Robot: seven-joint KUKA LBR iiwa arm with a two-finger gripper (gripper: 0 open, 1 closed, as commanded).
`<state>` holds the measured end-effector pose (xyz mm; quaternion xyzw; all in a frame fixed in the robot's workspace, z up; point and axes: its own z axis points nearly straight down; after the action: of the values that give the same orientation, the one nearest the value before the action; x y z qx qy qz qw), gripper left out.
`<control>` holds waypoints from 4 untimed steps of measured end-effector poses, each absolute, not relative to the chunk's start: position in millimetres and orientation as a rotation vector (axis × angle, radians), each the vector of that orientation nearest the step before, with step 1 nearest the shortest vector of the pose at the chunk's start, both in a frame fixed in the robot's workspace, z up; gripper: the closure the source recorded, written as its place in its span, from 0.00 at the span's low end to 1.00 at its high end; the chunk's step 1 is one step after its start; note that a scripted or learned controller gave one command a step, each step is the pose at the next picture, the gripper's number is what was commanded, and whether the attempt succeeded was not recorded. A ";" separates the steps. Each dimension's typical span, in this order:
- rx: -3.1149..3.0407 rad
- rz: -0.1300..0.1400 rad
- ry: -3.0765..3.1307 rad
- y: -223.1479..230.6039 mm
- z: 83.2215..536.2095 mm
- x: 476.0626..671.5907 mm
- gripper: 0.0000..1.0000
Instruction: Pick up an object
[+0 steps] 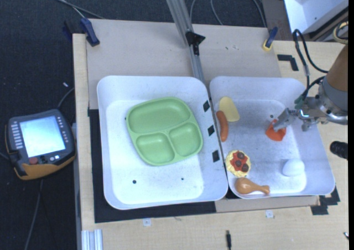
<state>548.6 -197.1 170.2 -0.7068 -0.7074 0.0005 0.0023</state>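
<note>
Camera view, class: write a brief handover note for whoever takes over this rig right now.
Hand: low in the right bin, at the orange-red piece; whether it grips that piece cannot be told.
Right bin also holds a sausage, a yellow piece, a small pizza, a chicken drumstick and a white egg.
Left bin: green divided plate.
Done: hand brought to the piece.
Left: confirm the grasp, then lift.

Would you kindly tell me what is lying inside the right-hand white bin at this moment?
The right bin holds a hot dog, yellow piece, pizza slice, drumstick, white egg and orange object; the gripper partly covers the last.
</note>
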 end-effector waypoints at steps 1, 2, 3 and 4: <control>-2.216 0.003 -2.218 -192.3 109.9 554.2 0.00; -2.221 -0.002 -2.221 -192.9 124.5 555.5 1.00; -2.224 -0.003 -2.225 -193.8 170.0 550.3 1.00; -2.224 -0.004 -2.227 -194.1 210.5 551.7 1.00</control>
<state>551.7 -194.1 210.5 -0.7066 -0.7076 -0.0013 -0.0028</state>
